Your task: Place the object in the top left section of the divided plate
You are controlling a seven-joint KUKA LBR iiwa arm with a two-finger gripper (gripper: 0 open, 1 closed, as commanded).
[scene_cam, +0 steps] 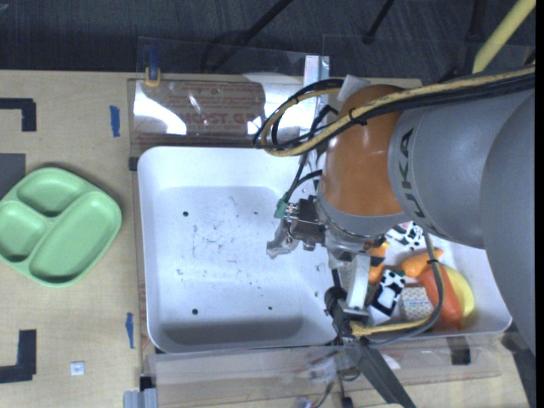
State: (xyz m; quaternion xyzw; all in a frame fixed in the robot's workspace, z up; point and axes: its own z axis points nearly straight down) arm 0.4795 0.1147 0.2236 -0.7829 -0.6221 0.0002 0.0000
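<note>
Divided plate [58, 226] lies far left on the desk [68, 117], so the pincer [287, 232], whose grip I cannot tell, should first secure the lower-right yellow toy [463, 289].

We see the green divided plate [58, 225] as smooth moulded plastic with a soft sheen. The white bin [212, 228] looks like smooth plastic too, its base dulled by dark scuffs and specks. The bench [76, 117] reads as pale, matt wood board. Behind the bin, a clear plastic sheet [212, 109] glares glossily. The arm's grey casing [476, 168] is satin-smooth and its orange band [361, 164] shinier, while the dark carpet [127, 7] beyond the bench looks rough
</note>
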